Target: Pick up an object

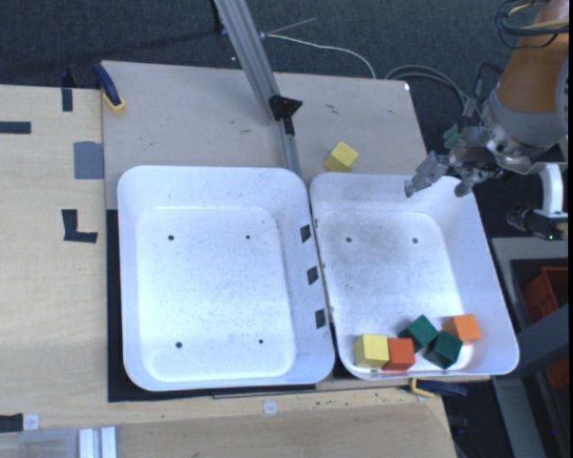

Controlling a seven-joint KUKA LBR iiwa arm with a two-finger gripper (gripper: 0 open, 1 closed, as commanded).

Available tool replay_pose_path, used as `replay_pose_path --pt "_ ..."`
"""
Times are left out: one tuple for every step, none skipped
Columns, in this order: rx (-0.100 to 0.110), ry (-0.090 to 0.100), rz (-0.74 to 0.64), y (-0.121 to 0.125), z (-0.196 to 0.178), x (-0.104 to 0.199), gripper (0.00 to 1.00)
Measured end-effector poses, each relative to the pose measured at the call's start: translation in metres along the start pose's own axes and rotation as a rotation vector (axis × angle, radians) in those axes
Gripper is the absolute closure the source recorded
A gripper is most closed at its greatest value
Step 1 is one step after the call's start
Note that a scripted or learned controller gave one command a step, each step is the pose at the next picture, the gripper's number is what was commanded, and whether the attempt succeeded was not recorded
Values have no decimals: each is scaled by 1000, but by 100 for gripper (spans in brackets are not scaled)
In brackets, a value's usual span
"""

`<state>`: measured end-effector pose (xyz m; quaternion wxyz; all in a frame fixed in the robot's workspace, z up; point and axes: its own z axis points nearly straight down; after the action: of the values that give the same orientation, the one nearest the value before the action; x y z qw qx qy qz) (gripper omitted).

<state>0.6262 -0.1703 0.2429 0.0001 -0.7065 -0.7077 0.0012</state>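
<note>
The claw (441,179) hangs wide and holds nothing over the right bin's (382,256) far rim. The blocks (415,342) huddle in the near corner, so it could bump the wall.

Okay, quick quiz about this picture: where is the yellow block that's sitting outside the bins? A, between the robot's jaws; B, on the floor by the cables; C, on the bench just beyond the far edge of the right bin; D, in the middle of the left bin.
C: the lone yellow block rests on the bench just past the far rim of the right bin, apart from the gripper.
</note>
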Motion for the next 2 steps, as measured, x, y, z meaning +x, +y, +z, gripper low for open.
replay_pose_path --pt "6 5 -6 -13 57 75 0" --pt "3 0 -1 44 156 54 0"
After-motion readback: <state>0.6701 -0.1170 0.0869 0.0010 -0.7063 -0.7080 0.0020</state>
